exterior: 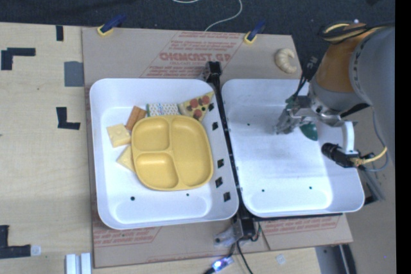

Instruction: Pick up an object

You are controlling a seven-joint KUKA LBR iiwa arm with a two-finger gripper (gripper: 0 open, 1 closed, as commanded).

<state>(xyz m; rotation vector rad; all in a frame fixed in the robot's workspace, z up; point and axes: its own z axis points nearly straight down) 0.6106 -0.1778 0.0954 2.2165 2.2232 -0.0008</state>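
**Risk: closing on nothing in right bin**

Yellow divided tray (172, 152) lay well off to gripper's far side, in the left bin (103, 157). Gripper (287, 124) hung over right bin (289, 196); jaw state could not be told. Small green object (311, 132) sat just beside it, partly hidden; a misaligned descent would likely miss.

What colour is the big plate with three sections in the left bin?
The plate is yellow, plain with no pattern, seen clearly in the camera view.
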